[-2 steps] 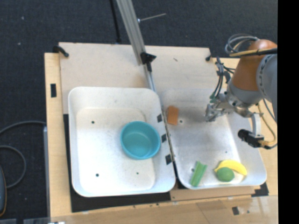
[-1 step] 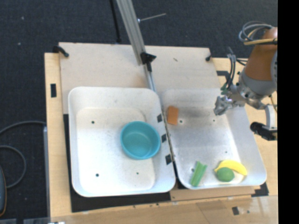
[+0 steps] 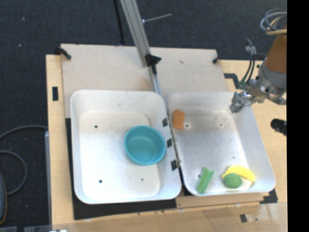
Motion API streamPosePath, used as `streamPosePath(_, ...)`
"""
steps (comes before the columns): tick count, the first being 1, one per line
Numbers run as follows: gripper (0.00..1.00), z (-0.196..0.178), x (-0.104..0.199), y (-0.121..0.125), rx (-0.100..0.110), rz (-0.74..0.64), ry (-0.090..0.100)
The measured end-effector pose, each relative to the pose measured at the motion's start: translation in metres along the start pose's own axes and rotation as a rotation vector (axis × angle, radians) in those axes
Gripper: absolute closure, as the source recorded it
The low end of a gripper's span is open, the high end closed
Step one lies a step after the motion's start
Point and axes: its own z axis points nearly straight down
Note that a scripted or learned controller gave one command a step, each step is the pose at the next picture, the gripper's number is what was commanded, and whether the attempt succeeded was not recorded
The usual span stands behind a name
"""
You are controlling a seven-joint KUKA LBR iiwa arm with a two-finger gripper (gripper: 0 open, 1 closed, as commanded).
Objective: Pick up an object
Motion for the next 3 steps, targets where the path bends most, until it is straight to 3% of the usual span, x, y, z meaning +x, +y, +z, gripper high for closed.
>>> streamPosePath(1,1.00,-0.049,-0.001,0.002,-0.001,-0.004,0.000)
streamPosePath(3,1.00,-0.055,0.095,-0.030,0.005,-0.007,0.004)
